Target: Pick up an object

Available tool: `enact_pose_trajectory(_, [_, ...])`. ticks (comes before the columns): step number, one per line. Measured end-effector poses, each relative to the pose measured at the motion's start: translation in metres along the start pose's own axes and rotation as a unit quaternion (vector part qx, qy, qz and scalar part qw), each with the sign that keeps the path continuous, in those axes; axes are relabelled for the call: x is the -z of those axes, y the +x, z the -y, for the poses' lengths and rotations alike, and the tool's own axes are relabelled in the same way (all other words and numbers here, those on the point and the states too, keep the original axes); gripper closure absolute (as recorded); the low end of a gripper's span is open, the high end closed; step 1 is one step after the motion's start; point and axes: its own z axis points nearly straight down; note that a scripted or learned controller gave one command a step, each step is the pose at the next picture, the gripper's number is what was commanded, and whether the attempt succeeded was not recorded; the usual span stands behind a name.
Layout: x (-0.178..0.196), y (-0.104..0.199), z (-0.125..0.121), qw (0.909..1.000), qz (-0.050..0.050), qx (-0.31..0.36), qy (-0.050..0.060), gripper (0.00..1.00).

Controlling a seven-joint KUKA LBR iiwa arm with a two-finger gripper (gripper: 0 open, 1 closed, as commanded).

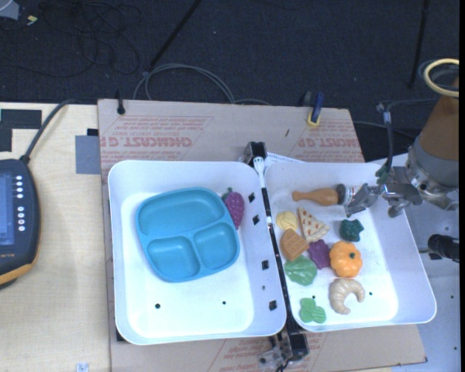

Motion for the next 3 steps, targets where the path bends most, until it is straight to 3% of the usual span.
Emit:
enact_pose_trajectory(1, [-0.135,-0.026,-0.031,1.0,0.0,0.0,0.002,0.0])
enact_pose_trajectory(2, [-0.118,-0.027,-0.031,1.0,0.0,-0.001,0.0,1.0])
enact_pose_trajectory(3, [-0.125,0.032,-0.013,1.0,0.0,0.002,-0.003,1.0])
